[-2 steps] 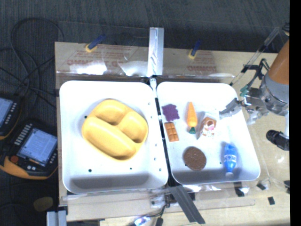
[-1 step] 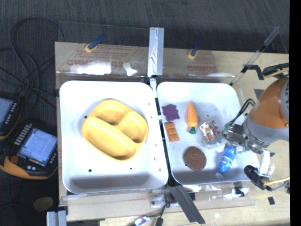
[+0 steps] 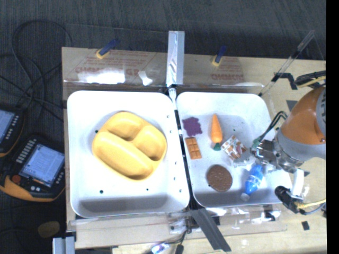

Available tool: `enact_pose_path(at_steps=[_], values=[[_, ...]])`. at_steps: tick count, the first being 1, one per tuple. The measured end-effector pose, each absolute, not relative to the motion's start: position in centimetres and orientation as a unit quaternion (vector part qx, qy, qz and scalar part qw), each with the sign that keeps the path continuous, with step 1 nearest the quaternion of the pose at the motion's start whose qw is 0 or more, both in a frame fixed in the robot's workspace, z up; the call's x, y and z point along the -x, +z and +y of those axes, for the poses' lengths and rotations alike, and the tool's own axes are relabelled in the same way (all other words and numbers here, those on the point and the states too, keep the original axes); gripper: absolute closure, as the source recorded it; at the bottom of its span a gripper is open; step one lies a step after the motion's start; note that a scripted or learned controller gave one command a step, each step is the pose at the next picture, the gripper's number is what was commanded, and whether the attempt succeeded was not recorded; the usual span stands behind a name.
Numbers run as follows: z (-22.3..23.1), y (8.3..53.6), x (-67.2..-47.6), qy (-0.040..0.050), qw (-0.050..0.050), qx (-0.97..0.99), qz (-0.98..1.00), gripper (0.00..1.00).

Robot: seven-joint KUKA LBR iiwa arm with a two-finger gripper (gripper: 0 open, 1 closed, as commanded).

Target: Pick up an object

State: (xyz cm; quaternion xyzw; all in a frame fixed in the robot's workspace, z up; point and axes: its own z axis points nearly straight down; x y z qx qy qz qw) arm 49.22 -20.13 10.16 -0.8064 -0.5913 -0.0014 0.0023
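- Camera view, fixed above: the claw (image 3: pixel 263 160) sits low over the right side of the right bin (image 3: pixel 249 100), at the end of the grey arm with its orange band (image 3: pixel 306 121).
- Whether the claw is released or clenched cannot be told from this angle, nor whether anything is held.
- Just below the claw lies a blue bottle (image 3: pixel 253 179), tilted, its upper end beside or beneath the claw; contact cannot be judged.
- Just left of the claw sits a small crinkled packet (image 3: pixel 233 147) in white and red.
- Farther left of it, a carrot (image 3: pixel 216 129) stands lengthwise, green tip toward the packet.
- Below and left of the claw rests a round brown disc (image 3: pixel 219 177).
- Well left of the claw, near the dividing wall, lie a purple piece (image 3: pixel 191 125) and under it an orange waffle-like block (image 3: pixel 193 147).
- Across the divider, well apart from the claw, the left bin (image 3: pixel 85 194) holds a large yellow lumpy shape (image 3: pixel 128 144).
- Both bins rest on the tabletop (image 3: pixel 159 62).
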Motion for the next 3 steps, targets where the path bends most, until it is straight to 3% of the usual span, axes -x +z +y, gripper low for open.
enact_pose_path(at_steps=[1, 2, 3], values=[[-19.9, 9.3, -49.0, -0.0065, 0.0, 0.793, -0.609, 0.0], [-20.1, 10.0, -49.0, -0.0048, -0.004, 0.794, -0.608, 1.0], [-15.4, 21.8, -52.5, 0.0018, 0.0, 0.804, -0.594, 1.0]])
